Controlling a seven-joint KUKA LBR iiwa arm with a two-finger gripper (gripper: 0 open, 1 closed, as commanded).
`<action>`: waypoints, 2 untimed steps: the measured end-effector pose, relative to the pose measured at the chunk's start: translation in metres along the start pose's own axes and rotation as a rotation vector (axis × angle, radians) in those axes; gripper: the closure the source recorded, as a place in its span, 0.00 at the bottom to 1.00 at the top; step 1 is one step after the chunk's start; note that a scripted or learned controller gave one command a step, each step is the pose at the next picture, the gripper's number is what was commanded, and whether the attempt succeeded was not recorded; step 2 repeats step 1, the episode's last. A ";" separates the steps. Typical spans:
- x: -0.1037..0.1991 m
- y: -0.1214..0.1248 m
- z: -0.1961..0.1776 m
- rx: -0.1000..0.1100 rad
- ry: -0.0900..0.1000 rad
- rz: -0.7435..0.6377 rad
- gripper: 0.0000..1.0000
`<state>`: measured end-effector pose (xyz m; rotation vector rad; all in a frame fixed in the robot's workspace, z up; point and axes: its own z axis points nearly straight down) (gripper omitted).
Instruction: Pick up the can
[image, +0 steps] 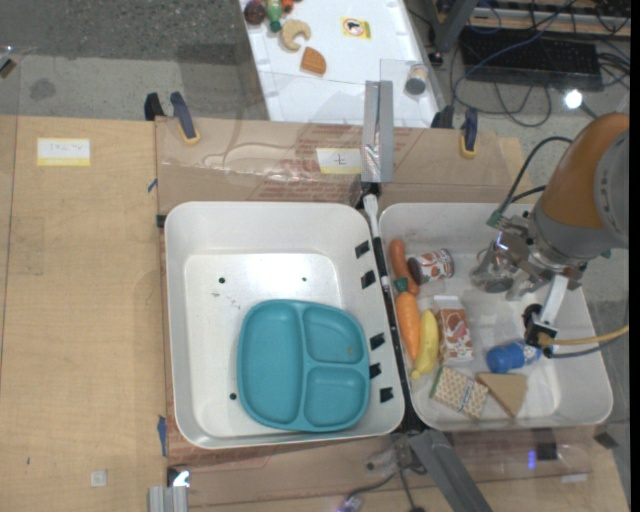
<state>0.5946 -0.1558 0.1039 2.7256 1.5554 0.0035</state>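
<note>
Taking the right-hand bin (600, 400) as the landmark, its near end holds a cracker-like square (461, 392), a tan wedge (507, 391) and a blue bottle-shaped toy (508, 356), none of which the task concerns. Farther up, against the bin's left wall, the can (431, 266) lies on its side on the bin floor beside a carrot (408, 322), so the pick has not been made. The gripper (497, 270) hangs over the bin's far right part, apart from the can, and whether it is released or clenched I cannot tell; the reach, grasp and lift all appear left to do.
</note>
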 end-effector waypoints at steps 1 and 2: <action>0.056 -0.027 -0.071 0.004 0.000 0.040 1.00; 0.056 -0.027 -0.071 0.004 0.000 0.040 1.00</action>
